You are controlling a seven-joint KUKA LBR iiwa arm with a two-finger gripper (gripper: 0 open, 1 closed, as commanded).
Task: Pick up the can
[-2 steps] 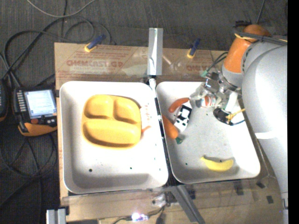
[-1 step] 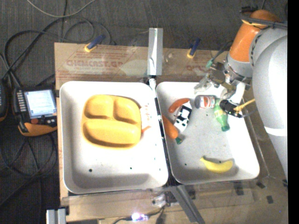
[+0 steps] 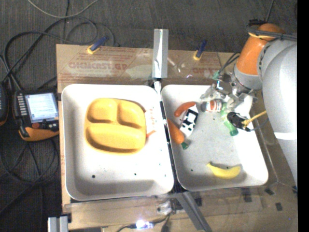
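Note:
The can (image 3: 210, 105), small with a white and red label, lies on its side in the upper part of the right bin (image 3: 251, 175). My gripper (image 3: 223, 96) hangs right at the can's upper right end, under the grey wrist and its orange band (image 3: 252, 52). The gripper's dark body hides where it meets the can, so whether it touches or holds the can cannot be made out.
Also in the right bin are a red pepper (image 3: 184, 108), a carrot (image 3: 175, 132), a black-and-white box (image 3: 190, 121), a green marker (image 3: 230, 127) and a banana (image 3: 224, 170). A yellow divided plate (image 3: 116, 124) lies in the left bin (image 3: 77, 178).

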